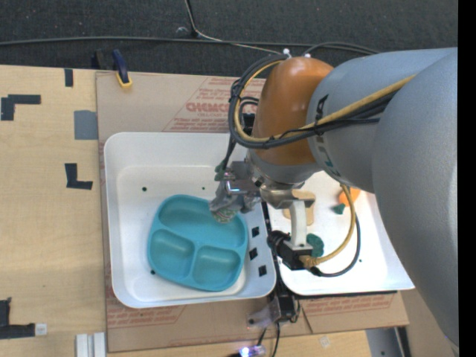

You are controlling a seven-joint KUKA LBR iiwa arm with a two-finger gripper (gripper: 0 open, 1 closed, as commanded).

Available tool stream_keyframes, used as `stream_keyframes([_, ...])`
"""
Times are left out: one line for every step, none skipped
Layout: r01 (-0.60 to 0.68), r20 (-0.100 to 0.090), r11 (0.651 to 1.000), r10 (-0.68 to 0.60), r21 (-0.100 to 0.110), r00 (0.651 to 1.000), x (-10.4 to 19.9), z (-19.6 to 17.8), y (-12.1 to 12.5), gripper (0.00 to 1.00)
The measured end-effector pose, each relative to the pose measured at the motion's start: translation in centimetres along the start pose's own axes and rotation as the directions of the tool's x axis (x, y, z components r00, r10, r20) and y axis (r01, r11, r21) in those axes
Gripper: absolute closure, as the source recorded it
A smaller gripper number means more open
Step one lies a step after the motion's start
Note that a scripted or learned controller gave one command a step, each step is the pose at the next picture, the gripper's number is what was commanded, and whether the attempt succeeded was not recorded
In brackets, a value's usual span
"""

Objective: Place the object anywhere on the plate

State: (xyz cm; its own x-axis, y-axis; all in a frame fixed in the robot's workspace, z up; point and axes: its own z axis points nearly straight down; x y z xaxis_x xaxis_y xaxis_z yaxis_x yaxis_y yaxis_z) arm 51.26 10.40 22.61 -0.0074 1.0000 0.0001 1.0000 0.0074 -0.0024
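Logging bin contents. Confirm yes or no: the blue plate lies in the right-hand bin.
No. The blue plate lies in the left bin, with the gripper hovering at its upper right edge.

A pale wooden bench (44,222) fills the left, marked with dark tape pieces (74,175). A brown cardboard sheet (186,106) with red print lies on it. At the far side, dark carpeted floor (89,13) carries a thin black cable (190,10). A blue-and-yellow clamp (120,69) grips the cardboard's far left corner.
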Motion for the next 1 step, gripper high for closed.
stream_keyframes([-0.002,0.001,1.000,0.002,0.000,1.000,4.71,1.28,0.33,1.00])
